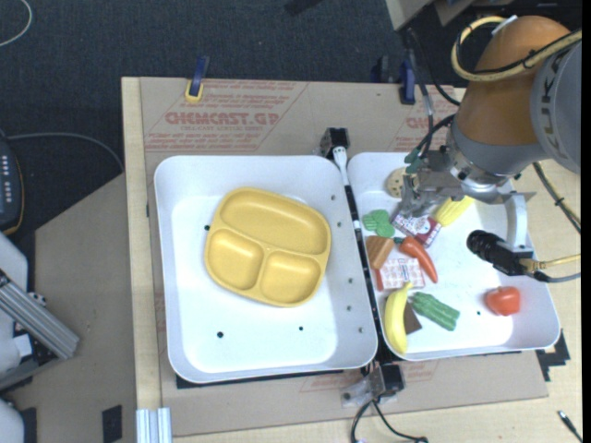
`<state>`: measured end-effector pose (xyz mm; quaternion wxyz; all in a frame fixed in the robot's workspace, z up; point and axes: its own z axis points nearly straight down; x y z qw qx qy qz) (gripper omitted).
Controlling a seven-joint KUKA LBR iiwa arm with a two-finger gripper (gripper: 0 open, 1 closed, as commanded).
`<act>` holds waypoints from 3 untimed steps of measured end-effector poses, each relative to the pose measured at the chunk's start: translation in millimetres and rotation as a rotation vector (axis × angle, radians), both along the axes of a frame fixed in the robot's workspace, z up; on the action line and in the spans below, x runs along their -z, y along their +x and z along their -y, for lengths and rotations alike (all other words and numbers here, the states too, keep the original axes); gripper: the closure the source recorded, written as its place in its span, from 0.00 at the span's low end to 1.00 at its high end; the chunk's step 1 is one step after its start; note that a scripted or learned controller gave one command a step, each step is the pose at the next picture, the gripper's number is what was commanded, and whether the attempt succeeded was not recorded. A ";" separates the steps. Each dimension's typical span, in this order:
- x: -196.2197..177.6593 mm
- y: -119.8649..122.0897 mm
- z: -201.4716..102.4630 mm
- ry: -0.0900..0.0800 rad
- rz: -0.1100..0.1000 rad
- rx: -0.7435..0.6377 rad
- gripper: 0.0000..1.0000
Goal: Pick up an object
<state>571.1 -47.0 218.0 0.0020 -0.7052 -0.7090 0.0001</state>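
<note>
In the right bin (pixel 545 326), upper middle of the frame, the gripper (pixel 417 212) hangs low over a pile of toy food. A red-and-white packet (pixel 415 228) lies directly beneath it, touching a red chili (pixel 420 257). Whether the pincer is wide or narrow cannot be told.

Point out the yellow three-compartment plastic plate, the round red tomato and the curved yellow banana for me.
Yellow three-compartment plastic plate (pixel 266 245): camera view, on the ridge where its compartments meet.
Round red tomato (pixel 502 300): camera view, middle of its body.
Curved yellow banana (pixel 395 319): camera view, mid-length of its curve.
</note>
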 end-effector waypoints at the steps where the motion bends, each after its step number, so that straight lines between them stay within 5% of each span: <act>1: -2.5 -6.1 -44.4 0.000 0.000 0.000 1.00; 2: -8.1 -14.3 -97.7 0.000 0.001 -0.001 1.00; 3: 3.1 -30.3 -100.7 -0.002 -0.001 0.005 1.00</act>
